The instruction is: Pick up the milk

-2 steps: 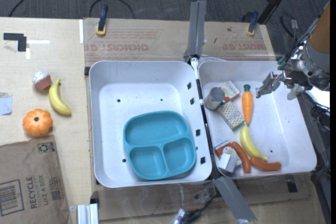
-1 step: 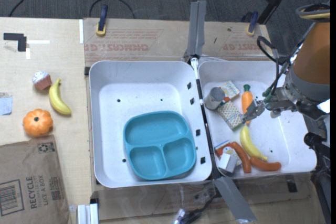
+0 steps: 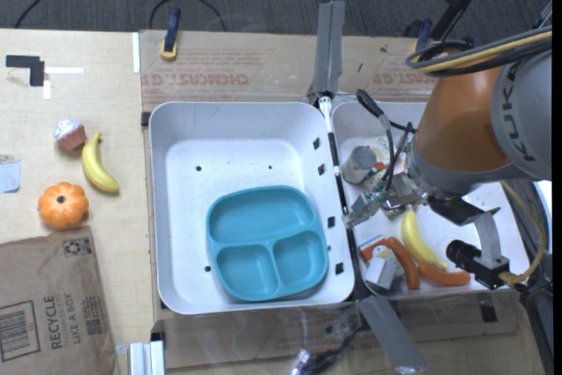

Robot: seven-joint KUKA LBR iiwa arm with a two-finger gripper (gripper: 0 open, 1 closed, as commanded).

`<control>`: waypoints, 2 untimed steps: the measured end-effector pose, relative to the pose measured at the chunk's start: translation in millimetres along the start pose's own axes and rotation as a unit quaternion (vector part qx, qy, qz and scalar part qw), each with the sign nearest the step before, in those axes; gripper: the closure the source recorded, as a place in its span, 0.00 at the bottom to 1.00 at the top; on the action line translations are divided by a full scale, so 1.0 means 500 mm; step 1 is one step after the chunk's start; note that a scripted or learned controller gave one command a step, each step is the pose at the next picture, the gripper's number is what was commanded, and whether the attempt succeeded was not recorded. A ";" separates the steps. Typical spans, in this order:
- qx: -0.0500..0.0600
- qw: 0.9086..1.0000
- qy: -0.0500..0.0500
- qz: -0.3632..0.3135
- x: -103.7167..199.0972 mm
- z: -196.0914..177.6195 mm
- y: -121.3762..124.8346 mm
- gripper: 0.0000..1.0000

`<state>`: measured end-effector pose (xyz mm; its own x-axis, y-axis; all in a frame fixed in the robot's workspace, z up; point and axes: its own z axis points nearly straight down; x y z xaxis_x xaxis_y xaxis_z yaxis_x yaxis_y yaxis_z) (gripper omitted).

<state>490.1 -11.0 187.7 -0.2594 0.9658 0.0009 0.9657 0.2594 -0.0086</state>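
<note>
Overhead slanted view of the bench. The grey arm with the orange band (image 3: 465,123) enters from the view's right and covers much of the right-hand shallow white bin (image 3: 351,120). Its metal two-finger gripper (image 3: 376,205) sits low over that bin's left side, close to the wall shared with the left-hand white bin (image 3: 162,189). Cables and the wrist hide its tip, so whether it stands wide or narrow cannot be told, and nothing is seen held in it.

The milk, a small white carton with a red-orange mark (image 3: 379,266), lies toward the view's bottom from the gripper, in the near left corner of the same bin, apart from the tool.

Just right of and below the gripper lies a yellow plastic banana (image 3: 420,241). Beyond that is a long orange-red sausage-shaped toy (image 3: 432,273), beside the carton. Above the gripper in the view stands a small grey can (image 3: 361,162).

Left of the gripper, across the shared wall, a light-blue three-compartment plate (image 3: 263,241) rests in the left bin.

Far left of the tool, on the bare wooden bench, are a second yellow banana (image 3: 98,164), a small orange pumpkin (image 3: 63,205) and a frosted cupcake (image 3: 68,134).
</note>
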 end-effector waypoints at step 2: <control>0.000 0.980 -0.001 0.198 -0.109 -0.151 -0.055 0.00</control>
<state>478.3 -70.7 263.2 0.1357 0.9907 -0.0038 0.9907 -0.1357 -0.0076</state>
